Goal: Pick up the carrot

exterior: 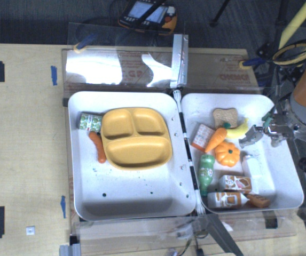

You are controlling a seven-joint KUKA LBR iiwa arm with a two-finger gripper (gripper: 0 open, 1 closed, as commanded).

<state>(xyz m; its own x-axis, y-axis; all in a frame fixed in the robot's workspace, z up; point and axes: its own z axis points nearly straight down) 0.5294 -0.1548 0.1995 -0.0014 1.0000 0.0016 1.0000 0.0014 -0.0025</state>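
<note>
Nearest the camera, one brown bottle [233,199] lies along the right bin [289,185] front wall. Behind it: one carton [234,183], one green bottle [206,170], one pumpkin [227,153], one banana [240,129]. One carrot [214,139] lies at the pumpkin's 11 o'clock, touching it. Gripper [253,135] at the pumpkin's 2 o'clock; finger state cannot be determined. Left bin [83,196]: one yellow tray [135,137].

Orange carrot [215,138], yellow banana [240,129], tan divided tray [136,137], white bins [88,196].
</note>
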